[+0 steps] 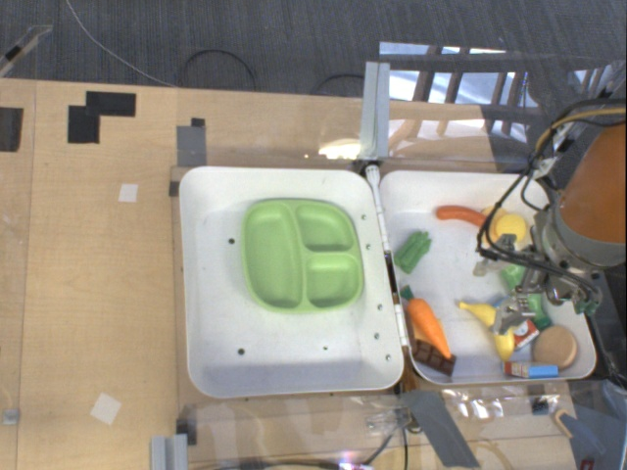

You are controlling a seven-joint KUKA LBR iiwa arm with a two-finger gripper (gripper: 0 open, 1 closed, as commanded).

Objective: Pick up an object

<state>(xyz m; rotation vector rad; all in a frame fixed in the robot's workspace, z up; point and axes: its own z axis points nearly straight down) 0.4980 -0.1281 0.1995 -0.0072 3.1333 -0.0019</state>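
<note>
- My gripper hangs low in the right bin, just beside the toy banana; I cannot tell its state.
- A toy carrot lies left of the banana.
- A green divided plate sits in the left bin.

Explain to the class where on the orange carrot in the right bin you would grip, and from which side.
Grip the carrot across its thicker middle, coming from above, with the pincer closing across its width. It lies flat and slanted, tapering downward, with the brown block against its lower end.
</note>
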